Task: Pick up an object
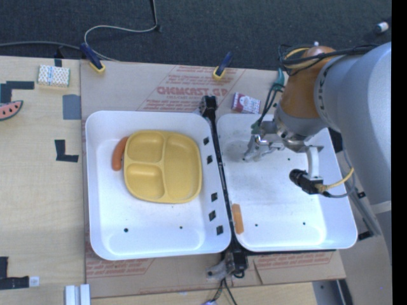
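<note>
My gripper (254, 150) hangs over the upper left part of the right bin (331, 230), its fingers pointing down and left with nothing seen between them. A small orange carrot-like piece (237, 218) lies at the right bin's lower left edge, well below the gripper. In the left bin (108, 234) sits a yellow divided plate (162, 166). An orange sausage-shaped piece (117, 154) lies against the plate's left side.
A black divider with clips (215, 170) runs between the bins. A small red-and-white packet (245, 103) lies on the cardboard behind the right bin. Blue and yellow clamps (93, 57) hold the cardboard's far edge. A black cable connector (304, 180) hangs off the wrist over the right bin.
</note>
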You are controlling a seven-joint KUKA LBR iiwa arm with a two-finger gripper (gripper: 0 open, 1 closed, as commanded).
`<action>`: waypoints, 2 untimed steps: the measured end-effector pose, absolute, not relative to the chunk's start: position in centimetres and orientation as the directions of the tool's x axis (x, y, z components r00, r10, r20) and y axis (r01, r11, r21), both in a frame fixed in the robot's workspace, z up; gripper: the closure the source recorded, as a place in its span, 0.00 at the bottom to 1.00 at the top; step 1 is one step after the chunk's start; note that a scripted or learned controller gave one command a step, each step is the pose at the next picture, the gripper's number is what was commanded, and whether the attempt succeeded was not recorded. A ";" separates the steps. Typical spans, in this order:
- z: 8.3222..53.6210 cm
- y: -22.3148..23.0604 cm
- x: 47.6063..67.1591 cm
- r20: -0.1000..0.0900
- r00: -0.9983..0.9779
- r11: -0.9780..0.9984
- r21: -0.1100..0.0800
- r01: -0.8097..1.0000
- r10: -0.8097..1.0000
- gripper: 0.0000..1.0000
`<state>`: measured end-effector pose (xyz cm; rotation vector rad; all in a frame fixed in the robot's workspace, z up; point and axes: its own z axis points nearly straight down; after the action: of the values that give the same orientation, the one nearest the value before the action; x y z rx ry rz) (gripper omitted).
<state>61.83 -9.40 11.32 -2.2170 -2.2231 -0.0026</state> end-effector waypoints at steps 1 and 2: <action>12.2 -9.3 61.8 0.005 -0.004 0.004 -0.002 1.000 1.000 1.00; 12.2 -9.3 61.8 0.004 -0.003 0.003 -0.002 1.000 1.000 0.00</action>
<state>61.80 -9.32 12.21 -2.2145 -2.2222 -0.0031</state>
